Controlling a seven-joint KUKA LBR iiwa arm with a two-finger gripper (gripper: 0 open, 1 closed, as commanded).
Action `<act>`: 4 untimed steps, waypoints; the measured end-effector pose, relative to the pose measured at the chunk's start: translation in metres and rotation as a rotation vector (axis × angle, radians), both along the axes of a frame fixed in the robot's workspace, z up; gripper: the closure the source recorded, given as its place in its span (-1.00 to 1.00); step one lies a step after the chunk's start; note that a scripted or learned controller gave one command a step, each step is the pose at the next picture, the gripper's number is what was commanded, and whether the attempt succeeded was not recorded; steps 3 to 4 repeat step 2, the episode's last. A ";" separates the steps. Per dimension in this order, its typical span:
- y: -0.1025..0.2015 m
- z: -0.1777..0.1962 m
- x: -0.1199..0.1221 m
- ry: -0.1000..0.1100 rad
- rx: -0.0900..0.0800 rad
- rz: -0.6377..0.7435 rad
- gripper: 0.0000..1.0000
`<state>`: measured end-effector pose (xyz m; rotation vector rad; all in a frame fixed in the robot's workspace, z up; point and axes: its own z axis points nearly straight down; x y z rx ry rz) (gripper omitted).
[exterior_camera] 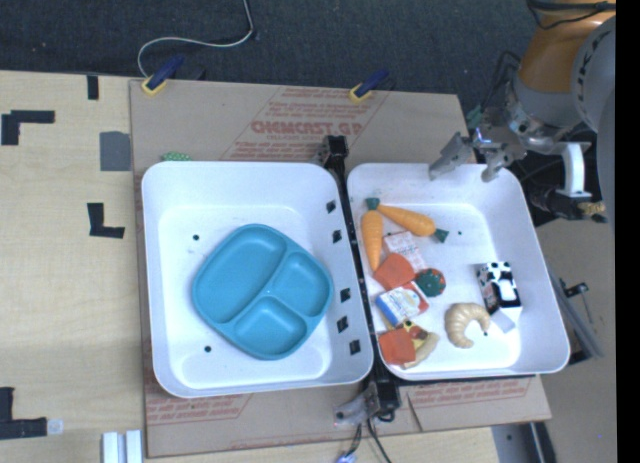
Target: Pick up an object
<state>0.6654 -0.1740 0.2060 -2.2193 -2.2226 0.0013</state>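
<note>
The left bin (160, 251) holds a blue divided plate (262, 291). The right bin (530, 251) holds two carrots (372, 239), a croissant (464, 323), a toy cow (497, 286) and small packets. The gripper (468, 163) hovers above its far rim, fingers spread, holding nothing.

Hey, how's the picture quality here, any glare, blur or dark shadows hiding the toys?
Camera view: lighting is even and soft; the white right bin looks bright, with detail on its walls washed out. The gripper is slightly soft. The carrots, croissant and blue divided plate are clear with faint shadows; small packets are too coarse to read.
</note>
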 end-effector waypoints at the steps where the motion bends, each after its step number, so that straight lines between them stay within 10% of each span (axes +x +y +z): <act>1: 0.049 -0.109 -0.026 0.002 0.000 -0.001 -1.00; 2: 0.050 -0.099 -0.026 0.006 0.002 0.002 1.00; 4: 0.050 -0.099 -0.026 0.006 0.002 0.002 1.00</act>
